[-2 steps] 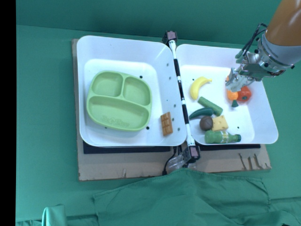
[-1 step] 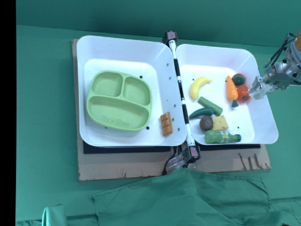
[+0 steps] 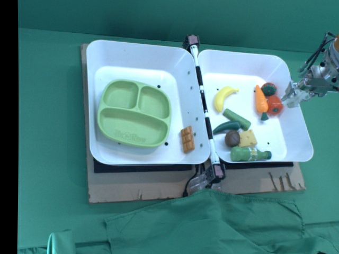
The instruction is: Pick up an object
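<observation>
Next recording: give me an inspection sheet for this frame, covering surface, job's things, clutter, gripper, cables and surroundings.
Surface: two white bins on a cardboard sheet; left bin, right bin.
Job's things: right bin holds a banana, carrot, tomato, two green vegetables, brown ball, cheese wedge, green bottle.
Clutter: left bin holds a green divided plate and a brown bar.
Gripper: gripper over the right bin's right rim, near the tomato; nothing seen between its fingers.
Cables: wires above the wrist.
Surroundings: green cloth.
</observation>
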Robot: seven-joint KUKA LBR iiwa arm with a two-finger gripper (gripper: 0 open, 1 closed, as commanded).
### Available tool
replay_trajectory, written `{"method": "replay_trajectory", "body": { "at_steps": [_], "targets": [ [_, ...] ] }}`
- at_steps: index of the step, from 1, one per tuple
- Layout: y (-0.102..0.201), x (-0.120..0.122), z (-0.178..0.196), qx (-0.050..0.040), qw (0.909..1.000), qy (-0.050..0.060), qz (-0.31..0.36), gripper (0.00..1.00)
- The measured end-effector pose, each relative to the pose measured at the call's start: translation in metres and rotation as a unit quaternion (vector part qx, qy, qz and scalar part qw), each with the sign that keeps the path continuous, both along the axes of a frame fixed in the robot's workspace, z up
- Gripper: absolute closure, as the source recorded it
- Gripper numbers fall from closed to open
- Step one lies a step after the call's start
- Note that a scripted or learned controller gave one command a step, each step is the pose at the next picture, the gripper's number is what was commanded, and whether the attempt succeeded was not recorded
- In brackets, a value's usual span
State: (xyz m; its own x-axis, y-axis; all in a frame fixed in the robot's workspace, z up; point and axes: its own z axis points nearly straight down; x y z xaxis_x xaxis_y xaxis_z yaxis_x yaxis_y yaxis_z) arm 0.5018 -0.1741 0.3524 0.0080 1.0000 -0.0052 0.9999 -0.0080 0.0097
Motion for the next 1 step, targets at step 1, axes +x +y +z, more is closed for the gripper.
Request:
{"method": "replay_trajectory", "body": {
  "at_steps": [1],
  "targets": [
    [-0.001,0.0007,0.0123,-0.0012,1.0,-0.003,-0.002,1.0]
  ]
}}
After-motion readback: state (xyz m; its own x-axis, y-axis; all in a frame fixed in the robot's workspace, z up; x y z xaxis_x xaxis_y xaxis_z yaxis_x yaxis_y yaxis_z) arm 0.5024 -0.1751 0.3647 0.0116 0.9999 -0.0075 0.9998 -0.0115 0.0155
